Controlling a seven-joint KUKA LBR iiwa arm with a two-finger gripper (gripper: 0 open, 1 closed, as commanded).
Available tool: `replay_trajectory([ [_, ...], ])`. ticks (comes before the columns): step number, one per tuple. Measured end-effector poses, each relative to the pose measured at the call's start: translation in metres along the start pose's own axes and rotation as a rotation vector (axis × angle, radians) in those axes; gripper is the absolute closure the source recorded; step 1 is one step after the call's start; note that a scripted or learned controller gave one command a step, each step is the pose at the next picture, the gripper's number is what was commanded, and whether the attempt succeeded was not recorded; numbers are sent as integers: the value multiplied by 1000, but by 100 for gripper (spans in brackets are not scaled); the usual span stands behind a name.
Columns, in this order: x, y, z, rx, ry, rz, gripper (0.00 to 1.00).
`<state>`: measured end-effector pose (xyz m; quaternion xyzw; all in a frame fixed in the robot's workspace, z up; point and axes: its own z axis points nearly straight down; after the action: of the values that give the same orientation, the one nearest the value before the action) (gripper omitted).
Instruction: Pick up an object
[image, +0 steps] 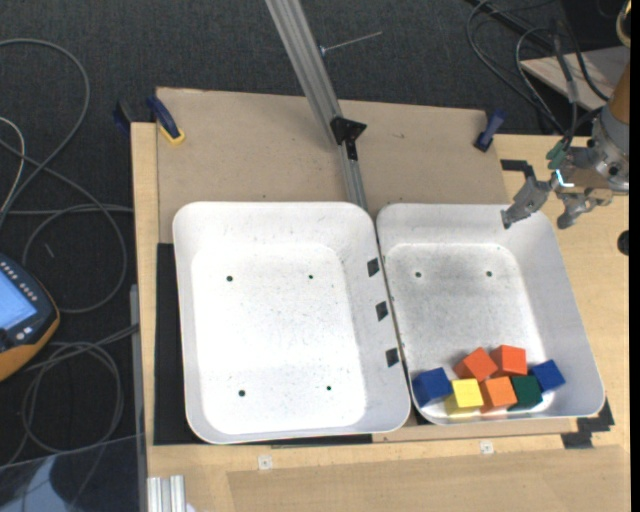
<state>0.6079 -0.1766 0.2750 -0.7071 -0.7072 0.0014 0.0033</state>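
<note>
Several small coloured blocks lie clustered in the near corner of the right bin (560, 290): a blue block (432, 385), a yellow block (467, 394), orange blocks (480, 363), a red-orange block (513, 359), a green block (527, 389) and another blue block (547, 375). My gripper (547, 208) hangs over the far right corner of that bin, well away from the blocks. Its two fingers are spread apart with nothing between them.
The left bin (200, 300) sits beside the right one, with black clips along the shared edge. A metal strut (320, 90) slants across the back of the bench. Blue clamps (167, 118) hold the board at the far corners. Cables lie on the floor at left.
</note>
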Motion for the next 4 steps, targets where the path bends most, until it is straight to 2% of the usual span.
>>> replay_trajectory([
  [1, 0, 1, -3, -5, -2, -1, 0],
  [2, 0, 9, 56, 1, -1, -1, 0],
  [4, 1, 18, 147, 0, 0, -2, 0],
])
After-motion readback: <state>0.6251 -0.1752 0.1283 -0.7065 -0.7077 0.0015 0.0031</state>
